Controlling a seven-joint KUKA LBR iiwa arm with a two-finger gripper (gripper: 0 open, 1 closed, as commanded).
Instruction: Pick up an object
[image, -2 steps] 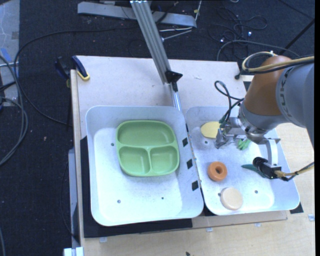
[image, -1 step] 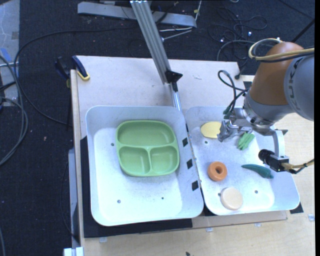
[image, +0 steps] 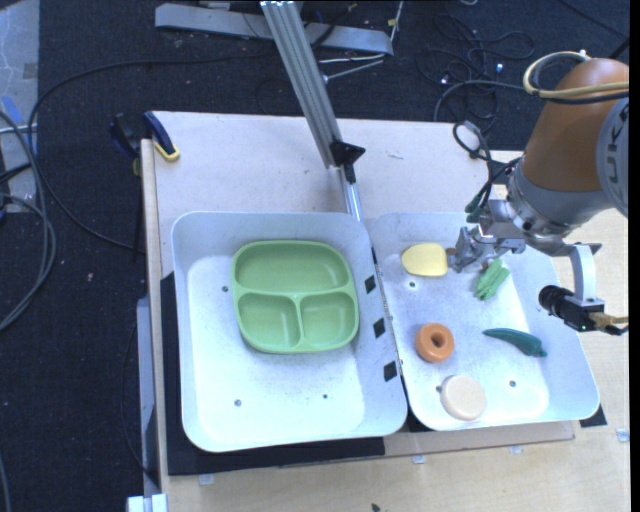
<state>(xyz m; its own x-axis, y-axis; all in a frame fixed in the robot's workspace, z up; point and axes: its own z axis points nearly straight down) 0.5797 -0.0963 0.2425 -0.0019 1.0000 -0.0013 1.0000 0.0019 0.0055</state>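
We record one grey arm with an orange band (image: 575, 110) reaching over the right-hand shallow white bin (image: 560, 395), its two-finger gripper (image: 478, 255) lowered close to the bin floor. A light green ridged plastic piece (image: 491, 279) lies at the fingertips, touching or nearly touching them on the near side; whether the fingers are parted or closed we cannot tell, since the metal parts blur together there, and we see nothing clearly between them. We judge this green piece the likeliest target of the pick, given how the tool stands right over its upper end. Just beside the fingers, on the side away from the arm, sits a pale yellow rounded block (image: 425, 260). Nearer the camera than the fingers rest an orange ring-shaped toy (image: 435, 342), a dark teal curved pod-like item (image: 517, 341) and, farthest from the fingers, a cream round disc (image: 463, 397); all lie apart from one another, scattered loosely as pick candidates. Well apart from the fingers, the left-hand shallow white bin (image: 200, 400) carries a pale green three-compartment plastic tray (image: 296, 296), flat and near its centre. We judge the task not yet accomplished: nothing is visibly lifted off the bin floor.
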